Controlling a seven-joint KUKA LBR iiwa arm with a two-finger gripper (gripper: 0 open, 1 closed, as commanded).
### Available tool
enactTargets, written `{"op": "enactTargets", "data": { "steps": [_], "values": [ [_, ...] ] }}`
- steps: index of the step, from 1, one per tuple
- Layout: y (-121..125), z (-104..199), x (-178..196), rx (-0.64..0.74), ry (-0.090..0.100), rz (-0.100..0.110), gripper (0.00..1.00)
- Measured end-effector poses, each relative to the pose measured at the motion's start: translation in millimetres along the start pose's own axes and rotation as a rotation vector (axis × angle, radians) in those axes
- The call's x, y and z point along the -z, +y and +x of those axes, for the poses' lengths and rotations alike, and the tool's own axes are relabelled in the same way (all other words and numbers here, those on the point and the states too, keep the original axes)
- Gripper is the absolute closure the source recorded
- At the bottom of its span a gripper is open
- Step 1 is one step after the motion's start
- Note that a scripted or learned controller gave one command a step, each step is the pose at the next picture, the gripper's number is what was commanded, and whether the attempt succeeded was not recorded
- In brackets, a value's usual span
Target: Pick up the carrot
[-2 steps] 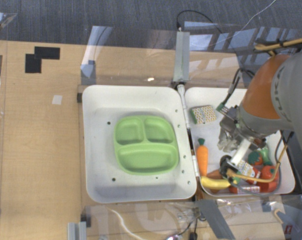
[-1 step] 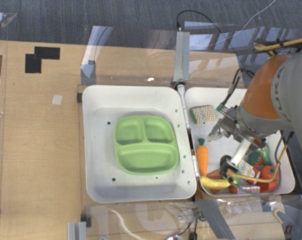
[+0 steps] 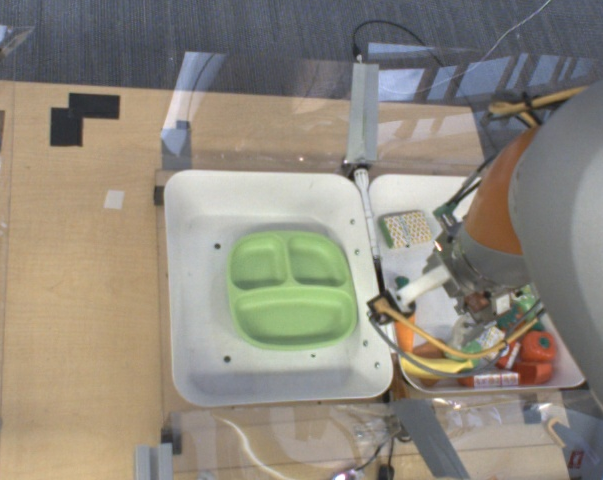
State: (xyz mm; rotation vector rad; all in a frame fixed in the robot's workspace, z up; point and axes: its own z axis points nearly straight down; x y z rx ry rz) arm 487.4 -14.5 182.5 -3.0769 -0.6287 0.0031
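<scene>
The carrot (image 3: 406, 337) shows as an orange piece at the front left of the right bin (image 3: 381, 258), partly hidden under a yellow cable. Beside it lies a yellow banana-like piece (image 3: 436, 364). My gripper (image 3: 478, 314) hangs low inside the right bin, to the right of the carrot and a little behind it, above a heap of small items. The wrist and the grey arm with its orange band (image 3: 496, 218) cover most of that bin.
A green three-part plate (image 3: 291, 288) lies in the middle of the left bin (image 3: 196, 268). In the right bin, a green patterned packet (image 3: 406, 229) sits at the back left and a red object (image 3: 534, 354) at the front right. A metal divider (image 3: 362, 128) runs between the bins.
</scene>
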Motion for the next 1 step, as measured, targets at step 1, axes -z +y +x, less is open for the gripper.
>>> {"op": "enactTargets", "data": {
  "steps": [1],
  "values": [
    [39.1, -17.0, 0.0, -0.193, -0.001, 0.000, 0.00]
  ]
}}
